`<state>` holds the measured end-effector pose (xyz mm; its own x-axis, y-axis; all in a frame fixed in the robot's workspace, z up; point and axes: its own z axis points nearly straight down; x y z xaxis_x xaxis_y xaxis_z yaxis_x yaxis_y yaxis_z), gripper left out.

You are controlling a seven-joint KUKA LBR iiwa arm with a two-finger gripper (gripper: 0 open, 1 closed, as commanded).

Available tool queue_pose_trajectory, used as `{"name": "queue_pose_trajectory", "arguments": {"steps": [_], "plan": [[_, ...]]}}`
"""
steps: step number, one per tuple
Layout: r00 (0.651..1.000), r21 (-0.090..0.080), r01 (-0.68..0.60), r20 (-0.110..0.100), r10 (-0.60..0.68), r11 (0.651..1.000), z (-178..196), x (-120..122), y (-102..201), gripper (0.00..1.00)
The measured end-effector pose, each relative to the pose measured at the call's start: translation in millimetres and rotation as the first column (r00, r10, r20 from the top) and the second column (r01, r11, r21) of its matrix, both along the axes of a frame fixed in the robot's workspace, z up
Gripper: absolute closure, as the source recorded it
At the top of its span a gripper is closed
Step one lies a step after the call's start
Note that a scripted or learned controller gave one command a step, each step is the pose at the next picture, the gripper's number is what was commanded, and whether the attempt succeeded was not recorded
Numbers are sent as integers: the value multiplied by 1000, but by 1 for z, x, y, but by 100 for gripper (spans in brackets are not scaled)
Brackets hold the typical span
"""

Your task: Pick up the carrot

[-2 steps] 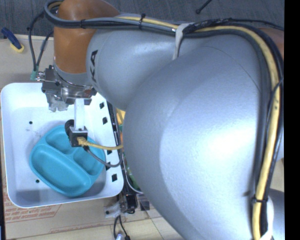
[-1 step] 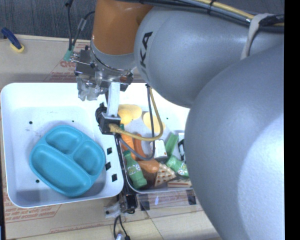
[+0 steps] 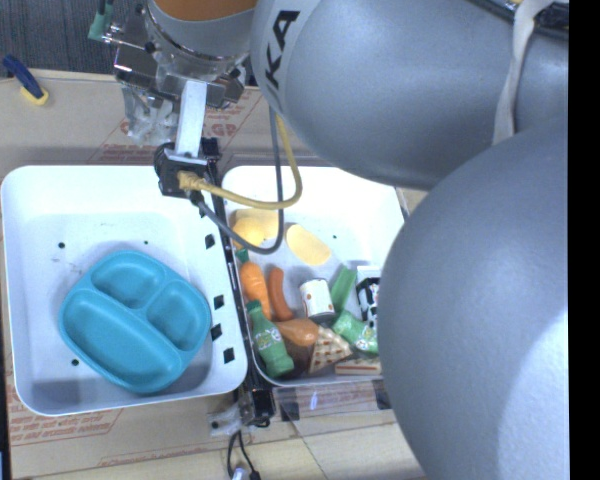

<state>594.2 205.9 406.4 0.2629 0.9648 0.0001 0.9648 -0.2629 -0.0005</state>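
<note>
Camera view: carrot (image 3: pixel 252 282) apart from gripper (image 3: pixel 146 121)

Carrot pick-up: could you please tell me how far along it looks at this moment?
Done: nothing yet. The carrot lies in the right bin, near the wall shared with the left bin and beside a sausage. In hand: the gripper is over the left bin's far edge, well apart from the carrot. Left: move across to the carrot, descend, grasp and lift.
</note>
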Motion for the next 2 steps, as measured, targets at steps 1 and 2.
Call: {"name": "queue_pose_trajectory", "arguments": {"steps": [1, 2], "plan": [[984, -8, 176, -13, -176, 984, -90, -70, -41, 100], [995, -12, 102, -19, -102, 995, -194, -65, 13, 100]]}}
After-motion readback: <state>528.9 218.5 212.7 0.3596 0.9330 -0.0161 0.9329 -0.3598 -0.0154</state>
